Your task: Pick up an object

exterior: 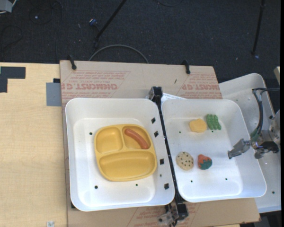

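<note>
Right bin (227,188): near floor bare, open room along front rim. Cookie (184,160) flat, just beside strawberry (204,162), both mid-bin. End effector (240,149) at right rim, low over bin floor; finger state cannot tell, nothing seen held. Farther: yellow piece (197,125) beside green piece (213,122), near back wall. Left bin (80,174): tray (125,167); sausage (137,138) in far-right compartment, long axis diagonal.

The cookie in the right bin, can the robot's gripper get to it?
Probably yes. The cookie lies flat on the bin floor, apart from the red and green toy beside it. The gripper is at the bin's right side, with bare floor between.
</note>
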`<state>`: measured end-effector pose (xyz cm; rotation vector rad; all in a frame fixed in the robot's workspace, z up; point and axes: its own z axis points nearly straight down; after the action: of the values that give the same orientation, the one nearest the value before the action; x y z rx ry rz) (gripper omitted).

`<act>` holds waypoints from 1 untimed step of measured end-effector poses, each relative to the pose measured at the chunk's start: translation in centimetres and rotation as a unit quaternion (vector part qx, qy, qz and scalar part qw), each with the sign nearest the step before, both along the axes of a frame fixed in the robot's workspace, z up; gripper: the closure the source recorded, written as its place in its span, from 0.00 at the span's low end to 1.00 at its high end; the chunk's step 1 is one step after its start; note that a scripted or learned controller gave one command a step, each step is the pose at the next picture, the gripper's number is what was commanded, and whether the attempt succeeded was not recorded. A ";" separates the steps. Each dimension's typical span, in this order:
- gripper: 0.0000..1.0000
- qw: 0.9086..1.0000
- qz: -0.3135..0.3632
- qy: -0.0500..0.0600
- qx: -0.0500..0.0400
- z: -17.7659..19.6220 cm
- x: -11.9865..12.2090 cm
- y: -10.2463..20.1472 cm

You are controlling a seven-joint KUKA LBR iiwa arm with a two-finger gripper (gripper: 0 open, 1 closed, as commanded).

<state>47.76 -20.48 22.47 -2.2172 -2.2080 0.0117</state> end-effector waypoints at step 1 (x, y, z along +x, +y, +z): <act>0.00 1.000 0.002 -0.006 -0.002 0.6 0.3 0.0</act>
<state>48.04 -20.44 23.09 -2.2209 -2.2205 0.0018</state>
